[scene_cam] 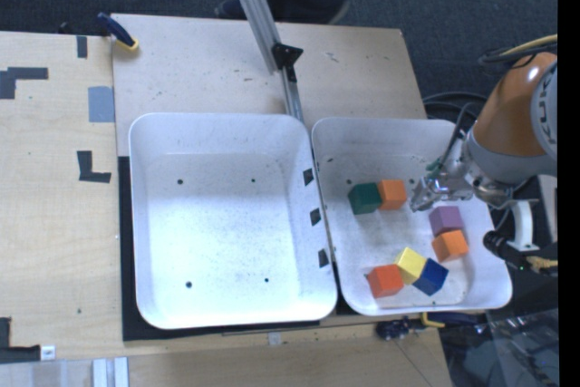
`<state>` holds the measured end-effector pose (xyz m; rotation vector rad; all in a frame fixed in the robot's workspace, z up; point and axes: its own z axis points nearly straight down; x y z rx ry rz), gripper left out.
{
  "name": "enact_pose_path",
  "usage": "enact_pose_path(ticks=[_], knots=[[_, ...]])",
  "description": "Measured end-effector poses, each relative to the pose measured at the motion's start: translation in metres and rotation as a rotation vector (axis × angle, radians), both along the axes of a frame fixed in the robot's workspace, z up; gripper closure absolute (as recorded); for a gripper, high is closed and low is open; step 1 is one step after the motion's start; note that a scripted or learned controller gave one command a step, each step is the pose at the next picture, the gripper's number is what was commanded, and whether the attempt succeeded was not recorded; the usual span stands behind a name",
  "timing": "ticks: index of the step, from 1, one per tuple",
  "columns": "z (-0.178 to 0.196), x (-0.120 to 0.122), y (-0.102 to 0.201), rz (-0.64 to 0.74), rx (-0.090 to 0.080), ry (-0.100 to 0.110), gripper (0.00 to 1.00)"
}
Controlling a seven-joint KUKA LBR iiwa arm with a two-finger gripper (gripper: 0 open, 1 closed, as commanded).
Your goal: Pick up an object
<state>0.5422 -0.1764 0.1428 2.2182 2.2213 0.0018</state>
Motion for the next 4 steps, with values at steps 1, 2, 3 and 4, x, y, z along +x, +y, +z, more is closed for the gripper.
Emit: enact_pose_path(ticks=[1, 2, 3, 4], knots=[[0.052, 0.004, -0.01, -0.001, -0.001, -0.002, 1.0], [0.095, 0.01, -0.007, 0.001, -0.001, -0.001, 1.0], [0.084, 0.008, 0.046, 0.004, 0.002, 0.004, 1.0], [0.081, 0.009, 0.109, 0.006, 0.003, 0.005, 1.0]])
